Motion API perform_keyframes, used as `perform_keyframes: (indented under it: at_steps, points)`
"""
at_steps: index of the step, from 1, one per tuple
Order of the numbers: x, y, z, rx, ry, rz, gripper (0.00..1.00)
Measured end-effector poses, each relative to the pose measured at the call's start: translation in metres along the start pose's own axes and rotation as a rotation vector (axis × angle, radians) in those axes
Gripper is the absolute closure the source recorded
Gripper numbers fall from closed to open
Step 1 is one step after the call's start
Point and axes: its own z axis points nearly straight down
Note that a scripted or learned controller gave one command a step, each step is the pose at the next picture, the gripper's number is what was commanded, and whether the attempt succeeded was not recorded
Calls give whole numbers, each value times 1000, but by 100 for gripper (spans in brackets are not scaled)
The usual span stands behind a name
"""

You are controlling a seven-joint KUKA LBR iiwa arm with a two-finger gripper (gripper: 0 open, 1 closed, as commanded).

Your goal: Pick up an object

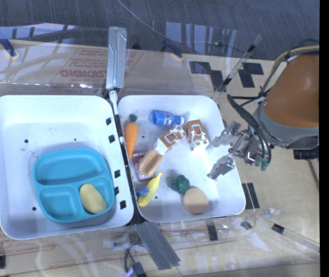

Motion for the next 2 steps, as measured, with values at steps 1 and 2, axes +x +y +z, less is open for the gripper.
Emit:
perform_keyframes:
  at_steps: [1,2]
  points:
    - [-4,-12,83,6,17,805,0]
    - [41,47,97,7,17,962,0]
